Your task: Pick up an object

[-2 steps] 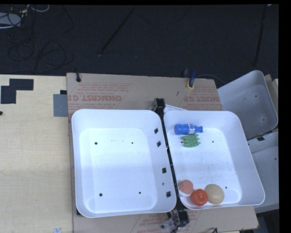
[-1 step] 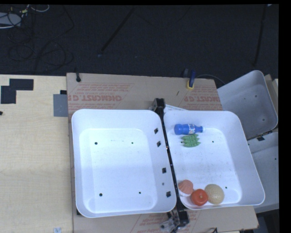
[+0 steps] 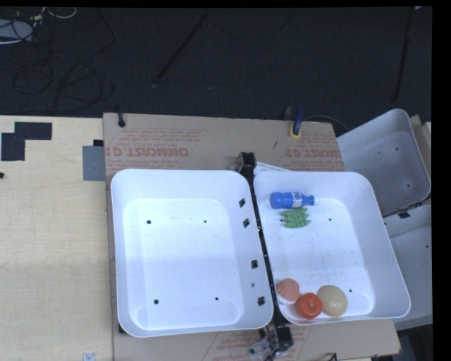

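We are looking down on two white bins sitting side by side on a sheet of printed cardboard [image 3: 211,144], which is itself lying on a pale wooden bench [image 3: 49,240].

The left bin [image 3: 116,211] is showing four small dark holes in its floor. The right bin [image 3: 384,240] is holding five things, and we are counting one of each.

- **Far end:** one blue bottle [image 3: 292,200] with a white cap is lying on its side, cap pointing right. One small green leafy toy [image 3: 296,218] is lying just beside it on the nearer side.
- **Near end:** three round things are crowding together against the rim. One pink piece [image 3: 287,288] is sitting closest to the divide between the bins. One red ball [image 3: 309,305] is touching it. One tan ball [image 3: 332,300] is pressing against the red one on its right.

The two groups are lying well apart, with bare white floor between them.

Several black clips [image 3: 246,204] are joining the bins along their shared edge. One blue and yellow clamp [image 3: 297,124] is gripping the far edge of the cardboard. A grey-white panel [image 3: 387,155] is leaning at the right, beyond the right bin. Loose cables [image 3: 28,21] are trailing across the dark floor at the top left.
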You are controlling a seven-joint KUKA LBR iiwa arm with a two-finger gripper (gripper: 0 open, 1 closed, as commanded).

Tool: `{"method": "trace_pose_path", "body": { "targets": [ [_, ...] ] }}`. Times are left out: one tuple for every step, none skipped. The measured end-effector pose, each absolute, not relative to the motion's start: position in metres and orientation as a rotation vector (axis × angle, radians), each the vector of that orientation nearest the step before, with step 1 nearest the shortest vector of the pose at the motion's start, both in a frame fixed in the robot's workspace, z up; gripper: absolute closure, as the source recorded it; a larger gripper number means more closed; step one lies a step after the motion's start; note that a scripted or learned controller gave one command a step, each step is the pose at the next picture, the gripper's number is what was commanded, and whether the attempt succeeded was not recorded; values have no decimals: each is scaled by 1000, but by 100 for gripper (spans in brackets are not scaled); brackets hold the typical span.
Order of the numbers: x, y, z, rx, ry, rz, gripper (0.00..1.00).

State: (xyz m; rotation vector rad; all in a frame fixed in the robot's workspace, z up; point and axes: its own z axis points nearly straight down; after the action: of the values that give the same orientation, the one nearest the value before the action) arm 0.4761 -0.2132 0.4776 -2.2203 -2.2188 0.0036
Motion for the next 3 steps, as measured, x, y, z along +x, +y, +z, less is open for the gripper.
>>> {"method": "trace_pose_path", "body": {
  "targets": [
    [476, -213, 472, -2221, -2218, 3, 100],
    [491, -214, 512, -2222, -2225, -1, 100],
    [476, -213, 498, -2220, -2218, 2, 100]
  ]
}}
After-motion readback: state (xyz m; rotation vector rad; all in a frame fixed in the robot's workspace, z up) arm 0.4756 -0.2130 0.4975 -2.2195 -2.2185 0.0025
